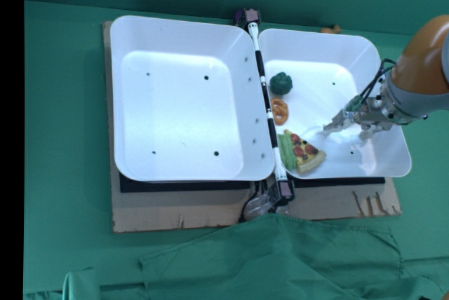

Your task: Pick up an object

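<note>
The fingers [344, 126] (seemingly parted, gripping nothing) hover right of the pizza slice [304, 151], apart.

Bright, even light falls from above. The left bin [182, 99] glares almost blown-out white across its floor, while the right bin [330, 60] carries soft shadows under the arm [421, 74]. The green cloth [295, 260] looks slightly soft, small details grainy.

Arm comes in from the right, gripper [345, 126] low over the right bin [379, 60], nothing visible between its fingers. Near that bin's left wall: green broccoli [281, 83], pretzel [279, 110] just below it, pizza slice [303, 152] lower still. Left bin [126, 39] alongside, on cardboard [154, 211].
</note>
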Robot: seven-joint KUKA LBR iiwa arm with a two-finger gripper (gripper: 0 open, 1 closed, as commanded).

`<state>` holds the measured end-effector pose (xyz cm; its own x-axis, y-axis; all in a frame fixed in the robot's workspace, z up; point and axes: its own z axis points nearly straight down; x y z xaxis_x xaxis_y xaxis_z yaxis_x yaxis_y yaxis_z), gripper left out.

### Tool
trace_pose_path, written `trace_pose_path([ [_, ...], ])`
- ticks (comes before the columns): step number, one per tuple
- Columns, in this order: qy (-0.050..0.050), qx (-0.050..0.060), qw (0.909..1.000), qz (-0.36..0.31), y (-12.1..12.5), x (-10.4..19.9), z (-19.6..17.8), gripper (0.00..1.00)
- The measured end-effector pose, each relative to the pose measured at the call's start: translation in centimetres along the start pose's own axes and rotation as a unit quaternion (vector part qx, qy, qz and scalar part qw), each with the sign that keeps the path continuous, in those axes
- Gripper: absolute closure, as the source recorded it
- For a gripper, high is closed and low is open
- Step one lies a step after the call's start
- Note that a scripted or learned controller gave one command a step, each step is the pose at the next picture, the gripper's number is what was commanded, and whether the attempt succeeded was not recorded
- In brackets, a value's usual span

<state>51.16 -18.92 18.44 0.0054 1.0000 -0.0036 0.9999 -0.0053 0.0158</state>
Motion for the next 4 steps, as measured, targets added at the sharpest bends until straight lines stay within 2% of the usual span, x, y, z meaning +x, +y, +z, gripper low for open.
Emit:
trace_pose_path([
  [1, -0.004, -0.005, 1.0, 0.001, 0.2, -0.1, -1.4, 1.0],
  [2, -0.003, -0.004, 1.0, 0.001, 0.1, -0.1, -1.3, 0.0],
  [3, -0.005, -0.007, 1.0, 0.003, 0.3, -0.2, -2.5, 1.0],
  [4, -0.003, -0.004, 1.0, 0.0, -4.0, 0.0, -0.2, 1.0],
])
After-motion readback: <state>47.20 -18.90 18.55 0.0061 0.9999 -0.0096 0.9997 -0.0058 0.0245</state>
